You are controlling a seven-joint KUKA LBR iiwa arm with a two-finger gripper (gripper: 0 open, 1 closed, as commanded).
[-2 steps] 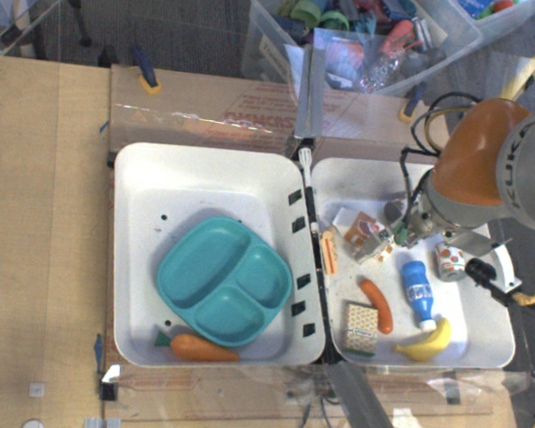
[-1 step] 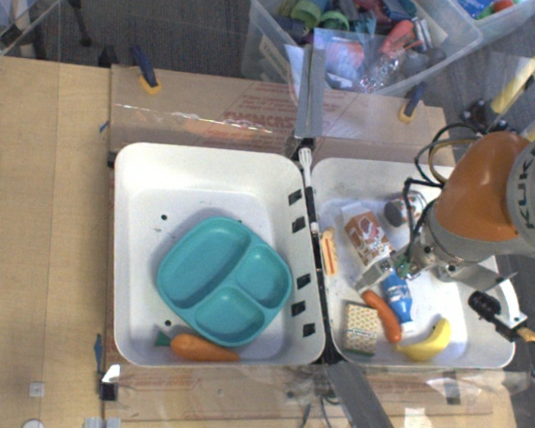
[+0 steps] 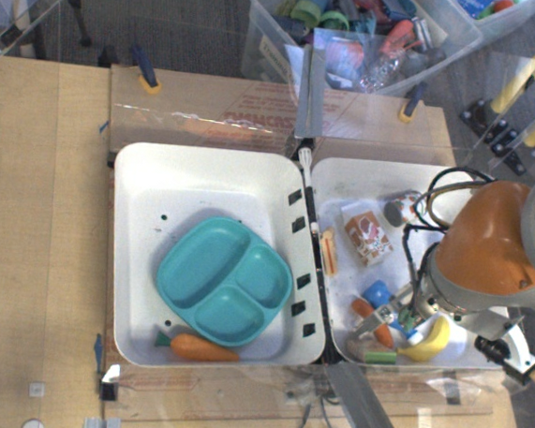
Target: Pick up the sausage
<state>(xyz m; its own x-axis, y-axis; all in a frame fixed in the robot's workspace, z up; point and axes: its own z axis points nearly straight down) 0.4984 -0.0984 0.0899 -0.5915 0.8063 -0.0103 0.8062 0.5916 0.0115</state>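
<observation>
Teal divided plate (image 3: 224, 279) and orange carrot (image 3: 204, 348) in left bin (image 3: 142, 196)

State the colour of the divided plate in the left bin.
Teal, plain to see in the camera view: the divided plate in the left bin.

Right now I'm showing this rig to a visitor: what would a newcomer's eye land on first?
Probably the teal divided plate lying tilted in the left bin, with an orange carrot at the bin's near edge below it. Next comes the arm's orange band looming over the right bin, its claw low among small toys there: a yellow piece, a blue block.
</observation>
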